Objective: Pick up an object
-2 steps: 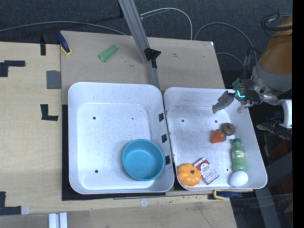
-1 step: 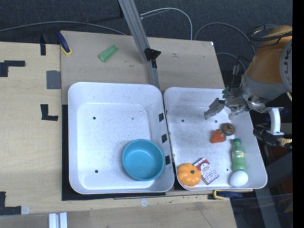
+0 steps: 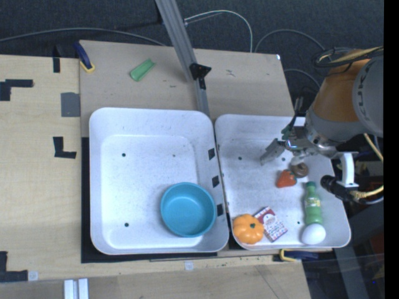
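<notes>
My gripper [image 3: 285, 162] hangs over the middle right of the right bin [image 3: 246, 136], its two fingers spread open with nothing between them. One grey finger [image 3: 270, 152] points down-left. A small red object [image 3: 286, 179] lies on the bin floor just below the fingertips, apart from them. A small brown round thing [image 3: 301, 169] sits right beside the other finger. Along the bin's near edge lie an orange pumpkin [image 3: 249, 229], a red and white packet [image 3: 272, 223], a green bottle [image 3: 312, 203] and a white egg [image 3: 313, 233].
The left bin [image 3: 100, 167] holds a blue bowl [image 3: 187, 208] near its front right corner. A slanted metal pole [image 3: 181, 39] ends at the back between the bins. A green block [image 3: 141, 70] and a blue-yellow clamp [image 3: 83, 57] lie on the bench behind.
</notes>
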Available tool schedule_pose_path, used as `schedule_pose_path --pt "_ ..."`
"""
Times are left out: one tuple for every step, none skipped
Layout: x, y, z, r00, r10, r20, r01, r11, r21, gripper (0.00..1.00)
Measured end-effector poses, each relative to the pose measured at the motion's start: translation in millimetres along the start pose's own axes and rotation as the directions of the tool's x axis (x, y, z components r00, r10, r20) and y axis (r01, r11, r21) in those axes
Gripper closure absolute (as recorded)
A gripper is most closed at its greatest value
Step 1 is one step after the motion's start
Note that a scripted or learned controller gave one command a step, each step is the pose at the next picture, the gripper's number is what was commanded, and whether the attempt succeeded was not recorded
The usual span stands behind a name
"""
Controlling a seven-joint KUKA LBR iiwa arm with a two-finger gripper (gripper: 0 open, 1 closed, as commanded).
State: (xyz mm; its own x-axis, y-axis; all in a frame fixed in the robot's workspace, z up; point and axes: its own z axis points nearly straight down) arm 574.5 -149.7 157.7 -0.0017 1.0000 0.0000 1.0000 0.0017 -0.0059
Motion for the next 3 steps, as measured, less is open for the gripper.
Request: schedule_pose_path --pt "0.4 -7.0 63.5 1.000 0.000 -0.001 0.000 1.000 0.003 0.00" --pt "0.8 -5.1 50.0 1.000 -0.001 -0.001 0.001 1.000 -0.002 1.00" --pt "4.3 -0.2 -12.0 1.000 0.000 0.001 0.000 1.000 -0.011 1.00"
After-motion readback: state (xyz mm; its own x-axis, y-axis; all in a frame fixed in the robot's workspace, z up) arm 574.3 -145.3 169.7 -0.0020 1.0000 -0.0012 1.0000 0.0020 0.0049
